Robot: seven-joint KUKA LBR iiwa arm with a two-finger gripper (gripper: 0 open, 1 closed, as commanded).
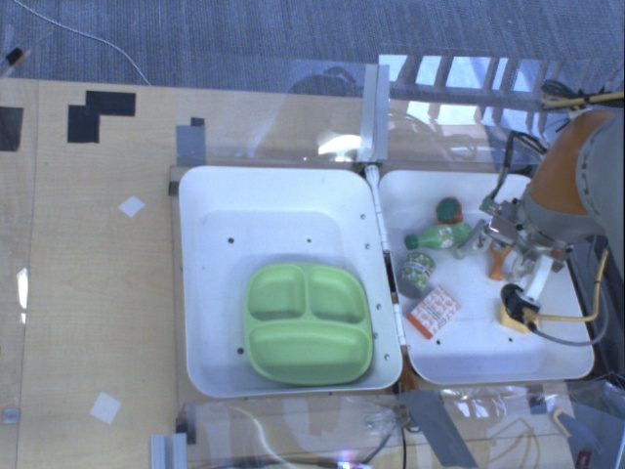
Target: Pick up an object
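Right bin [459, 360]: green bottle [437, 235] lying near top, close beside claw [485, 231]. Claw state: cannot tell. Likely light, rigid, smooth plastic; prone to roll. Best grip across body. Can [418, 272], box [434, 311] nearby. Left bin [210, 213]: green tray [308, 322].

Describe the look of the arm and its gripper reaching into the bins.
The arm is bulky and rounded, grey with an orange band above the wrist. Black cables trail along it, and one yellow cable. The gripper is a small metallic grey assembly. A white piece with a black-and-yellow end hangs below the wrist.
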